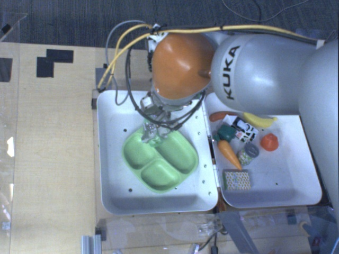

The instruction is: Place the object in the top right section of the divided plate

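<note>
A green divided plate (pixel 139 152) lies in the left bin (pixel 114 194), with a left section, a top right section (pixel 179 151) and a bottom section (pixel 159 176). My gripper (pixel 153 131) hangs below the orange band (pixel 177 65), right over the plate's far rim where the left and top right sections meet. The wrist and cables hide what is beneath it.
The right bin (pixel 296 194) holds a banana (pixel 259 120), a red tomato (pixel 269 142), a carrot (pixel 229 152), a small jar (pixel 248 152), a black-and-white box (pixel 242 128), a green item (pixel 226 133) and a speckled sponge (pixel 237 180). The arm's grey body (pixel 265 73) spans its far side.
</note>
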`<state>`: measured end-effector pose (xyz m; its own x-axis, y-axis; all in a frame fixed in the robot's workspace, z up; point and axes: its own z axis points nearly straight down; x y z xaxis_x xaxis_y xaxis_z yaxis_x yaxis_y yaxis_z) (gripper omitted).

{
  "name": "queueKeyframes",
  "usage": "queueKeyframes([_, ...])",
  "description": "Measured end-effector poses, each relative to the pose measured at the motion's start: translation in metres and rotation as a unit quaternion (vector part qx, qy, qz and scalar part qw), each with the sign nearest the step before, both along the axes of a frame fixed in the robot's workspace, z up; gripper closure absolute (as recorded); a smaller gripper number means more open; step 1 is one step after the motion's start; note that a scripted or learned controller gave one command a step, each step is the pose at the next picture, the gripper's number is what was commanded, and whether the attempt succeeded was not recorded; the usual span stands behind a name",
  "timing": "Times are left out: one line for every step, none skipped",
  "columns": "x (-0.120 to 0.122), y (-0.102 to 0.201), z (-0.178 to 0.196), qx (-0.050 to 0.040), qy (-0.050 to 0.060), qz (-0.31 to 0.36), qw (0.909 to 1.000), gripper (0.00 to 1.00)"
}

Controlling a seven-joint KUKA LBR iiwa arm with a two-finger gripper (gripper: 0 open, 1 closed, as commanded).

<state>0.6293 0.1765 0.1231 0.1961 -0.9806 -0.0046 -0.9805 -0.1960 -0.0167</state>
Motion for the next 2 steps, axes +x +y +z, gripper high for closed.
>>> queueKeyframes([-0.061,-0.027,0.084,-0.0024,0.002,0.154,0.9881,1.00])
queueKeyframes([-0.006,0.035,0.061,-0.0011,0.003,0.119,0.9929,1.00])
